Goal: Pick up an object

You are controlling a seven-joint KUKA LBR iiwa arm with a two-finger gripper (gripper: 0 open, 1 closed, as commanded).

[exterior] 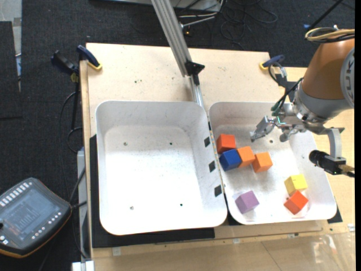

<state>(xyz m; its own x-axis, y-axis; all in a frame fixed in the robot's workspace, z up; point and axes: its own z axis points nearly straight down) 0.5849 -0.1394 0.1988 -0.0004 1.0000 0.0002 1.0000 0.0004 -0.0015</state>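
Bench (141,72) of pale board, seen from above at a slant, bearing two shallow white bins side by side. My arm (333,75), grey with an orange band above the wrist, reaches in from the right and hangs over the upper part of the right bin (324,208). My gripper (264,130) points down and to the left, its tip above bare bin floor just to the upper right of the nearest blocks; whether it is spread or pressed together I cannot tell, and I see no block in it. Seven blocks lie in the right bin. Four form a cluster near the bin's left wall: a red-orange block (227,142) uppermost, a blue block (230,160) touching it just below, an orange block (246,156) against the blue one's right side, and a second orange block (262,162) just beside that, tilted on the floor. A purple block (247,201) lies apart from them, near the bin's lower edge. A yellow block (295,183) and a red block (296,202) sit close together toward the lower right corner, the red one below the yellow. The left bin (107,151) lies alongside, its right rim touching the right bin's left rim. A metal strut (172,30) slants across the bench's top edge toward the seam between the bins.
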